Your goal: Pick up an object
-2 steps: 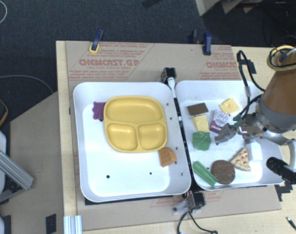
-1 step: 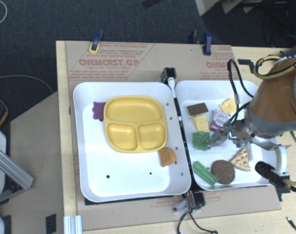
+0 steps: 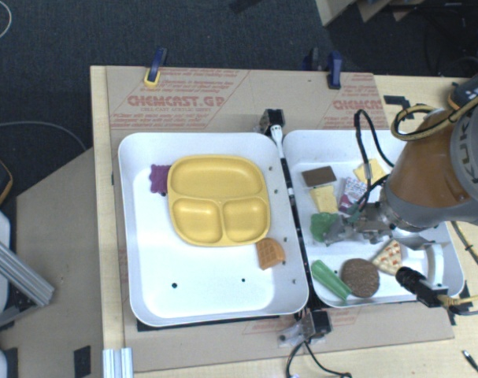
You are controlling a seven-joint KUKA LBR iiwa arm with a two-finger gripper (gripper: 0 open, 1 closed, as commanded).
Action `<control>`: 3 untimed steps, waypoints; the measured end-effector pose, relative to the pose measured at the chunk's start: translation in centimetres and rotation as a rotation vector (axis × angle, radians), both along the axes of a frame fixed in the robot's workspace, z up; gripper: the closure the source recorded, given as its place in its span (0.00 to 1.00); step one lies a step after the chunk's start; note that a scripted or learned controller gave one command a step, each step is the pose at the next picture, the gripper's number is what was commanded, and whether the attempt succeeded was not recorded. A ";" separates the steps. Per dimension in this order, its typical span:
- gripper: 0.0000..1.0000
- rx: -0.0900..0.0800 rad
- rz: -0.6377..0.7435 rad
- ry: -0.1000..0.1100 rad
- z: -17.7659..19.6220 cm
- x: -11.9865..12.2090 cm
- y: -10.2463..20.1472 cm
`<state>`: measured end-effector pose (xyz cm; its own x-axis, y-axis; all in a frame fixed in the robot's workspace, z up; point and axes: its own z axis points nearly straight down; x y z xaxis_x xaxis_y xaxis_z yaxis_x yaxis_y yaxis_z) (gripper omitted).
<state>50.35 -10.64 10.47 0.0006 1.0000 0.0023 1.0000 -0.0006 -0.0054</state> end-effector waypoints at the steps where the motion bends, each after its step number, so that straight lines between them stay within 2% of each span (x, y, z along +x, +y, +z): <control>1: 0.00 0.000 0.000 0.000 -2.1 -0.1 0.1; 2: 1.00 -0.001 -0.001 -0.005 -1.0 0.0 0.0; 3: 1.00 -0.004 0.003 -0.012 4.1 0.5 1.0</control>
